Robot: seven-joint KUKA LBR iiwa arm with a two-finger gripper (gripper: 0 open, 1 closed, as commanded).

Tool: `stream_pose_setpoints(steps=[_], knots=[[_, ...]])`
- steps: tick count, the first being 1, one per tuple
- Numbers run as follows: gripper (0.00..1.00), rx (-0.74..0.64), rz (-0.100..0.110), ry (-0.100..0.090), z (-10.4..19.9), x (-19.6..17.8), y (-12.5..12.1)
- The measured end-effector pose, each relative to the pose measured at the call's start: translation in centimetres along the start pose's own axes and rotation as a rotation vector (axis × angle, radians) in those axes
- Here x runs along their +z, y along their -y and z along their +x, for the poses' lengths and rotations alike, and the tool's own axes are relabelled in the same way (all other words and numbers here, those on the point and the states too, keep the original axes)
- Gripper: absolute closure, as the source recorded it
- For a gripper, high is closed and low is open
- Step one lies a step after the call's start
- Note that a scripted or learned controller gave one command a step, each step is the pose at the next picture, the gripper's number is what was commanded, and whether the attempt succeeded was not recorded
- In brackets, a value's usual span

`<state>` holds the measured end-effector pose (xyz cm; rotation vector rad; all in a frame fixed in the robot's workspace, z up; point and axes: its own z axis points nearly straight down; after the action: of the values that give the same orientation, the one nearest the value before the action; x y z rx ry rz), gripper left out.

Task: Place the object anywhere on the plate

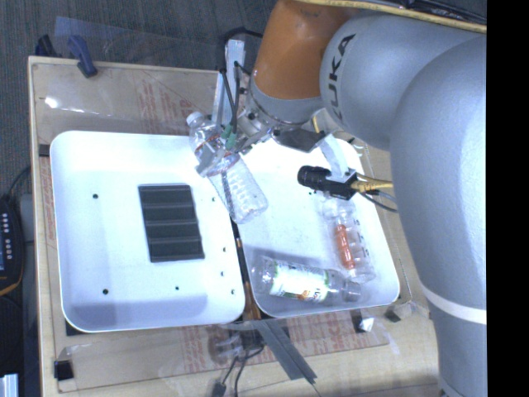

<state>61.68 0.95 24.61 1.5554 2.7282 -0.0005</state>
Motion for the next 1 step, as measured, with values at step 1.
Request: stream_pose_setpoints(steps=[1], knots=[[1.00, -0.086, 0.000, 0.000, 4.58, -4.93, -0.31]])
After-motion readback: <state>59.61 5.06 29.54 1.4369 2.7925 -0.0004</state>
